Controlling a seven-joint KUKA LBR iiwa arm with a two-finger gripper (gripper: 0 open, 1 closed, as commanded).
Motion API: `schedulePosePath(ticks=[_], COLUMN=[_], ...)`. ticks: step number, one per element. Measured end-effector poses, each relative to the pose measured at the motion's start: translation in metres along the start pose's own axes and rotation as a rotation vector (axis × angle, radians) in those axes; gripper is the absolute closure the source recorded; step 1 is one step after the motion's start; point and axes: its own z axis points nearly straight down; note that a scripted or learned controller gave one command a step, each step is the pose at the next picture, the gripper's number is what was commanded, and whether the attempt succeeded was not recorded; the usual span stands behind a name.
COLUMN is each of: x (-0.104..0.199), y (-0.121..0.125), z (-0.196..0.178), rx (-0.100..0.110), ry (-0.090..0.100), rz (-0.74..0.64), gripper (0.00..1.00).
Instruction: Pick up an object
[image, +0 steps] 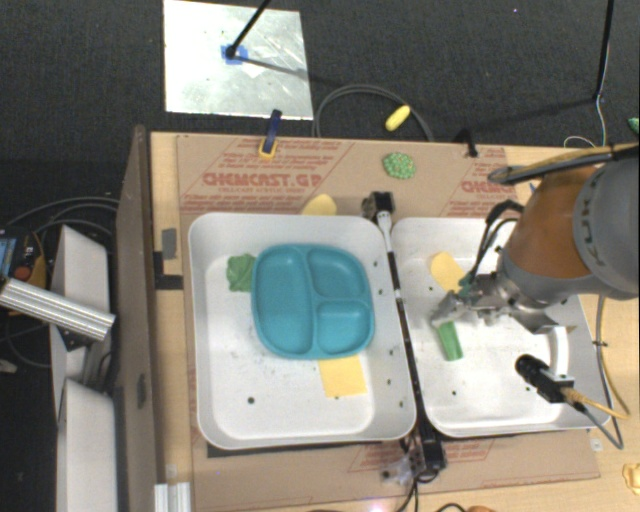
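The gripper (452, 312) hangs in the right bin (500, 415), just above a small green stick (449, 340). I cannot tell its state. The stick looks light and maybe slippery; grab its middle.

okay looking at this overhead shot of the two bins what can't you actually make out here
- Gripper fingers: too small and blurred in the camera view to tell their state.
- Green stick: its upper end sits under the gripper.
- Green piece in the left bin: partly covered by the blue plate.
- Yellow square: top edge tucked under the plate.
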Motion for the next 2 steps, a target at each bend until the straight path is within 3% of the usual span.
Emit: schedulePosePath(ticks=[1,2], x=[0.012,0.012], y=[-0.015,-0.012], z=[0.025,0.013], rx=[0.014,0.009], ry=[0.000,-0.001], rz=[0.001,0.003], gripper=[0.00,1.00])
